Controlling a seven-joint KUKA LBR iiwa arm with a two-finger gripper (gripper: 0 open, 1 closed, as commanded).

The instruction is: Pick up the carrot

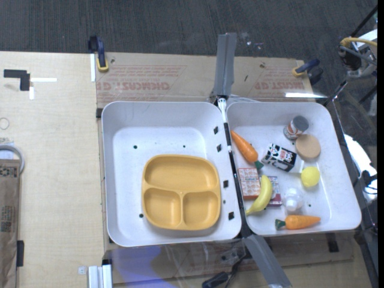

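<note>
Two carrots lie in the right bin (336, 131). One orange carrot (244, 147) with a green tip lies slanted near the bin's left wall, toward the back. A second carrot (298, 222) lies flat along the bin's front edge, its green end pointing left.
The left bin (120, 161) holds a yellow divided tray (181, 192). Around the carrots in the right bin are a banana (261, 195), a red packet (251, 180), a black-and-white carton (281, 156), a lemon (309, 177), a tan disc (308, 146), a small can (296, 126) and a white ball (293, 200).
</note>
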